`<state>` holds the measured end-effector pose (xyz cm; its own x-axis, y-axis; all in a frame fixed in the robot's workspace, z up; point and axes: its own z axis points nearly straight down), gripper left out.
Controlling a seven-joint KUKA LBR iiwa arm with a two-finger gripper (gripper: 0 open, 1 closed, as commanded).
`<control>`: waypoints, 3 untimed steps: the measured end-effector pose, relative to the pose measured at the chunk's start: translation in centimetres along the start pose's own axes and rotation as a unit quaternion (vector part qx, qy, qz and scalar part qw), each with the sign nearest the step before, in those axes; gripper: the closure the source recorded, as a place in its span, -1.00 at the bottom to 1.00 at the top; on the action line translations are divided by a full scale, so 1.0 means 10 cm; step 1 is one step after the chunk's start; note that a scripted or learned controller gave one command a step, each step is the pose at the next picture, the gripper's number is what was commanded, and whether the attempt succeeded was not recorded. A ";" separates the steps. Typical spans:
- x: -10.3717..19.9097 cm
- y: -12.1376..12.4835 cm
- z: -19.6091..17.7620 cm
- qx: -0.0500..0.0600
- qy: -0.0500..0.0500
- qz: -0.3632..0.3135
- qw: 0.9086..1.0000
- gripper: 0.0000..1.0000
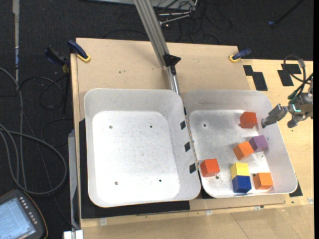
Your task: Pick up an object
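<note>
One red cube [248, 119], hand [274, 116] just right

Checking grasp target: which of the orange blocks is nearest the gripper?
The orange block at the far side of the right bin, just left of the gripper. The other three orange blocks lie nearer the camera, lower in the bin.

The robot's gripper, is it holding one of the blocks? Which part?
No, nothing is held. The gripper sits at the right bin's edge, beside the red-orange block, with no block between its fingers.
</note>
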<state>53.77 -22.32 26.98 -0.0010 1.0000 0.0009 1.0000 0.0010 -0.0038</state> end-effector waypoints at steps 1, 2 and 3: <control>0.00 0.01 -0.02 -0.002 -0.001 -0.001 1.000 -1.00; 0.02 0.02 0.41 0.000 0.000 0.000 1.000 -1.00; 0.05 -0.04 0.86 0.000 0.000 0.001 1.000 -1.00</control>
<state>53.38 -21.84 18.38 0.0007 1.0000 0.0011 1.0000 -0.0006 -0.0048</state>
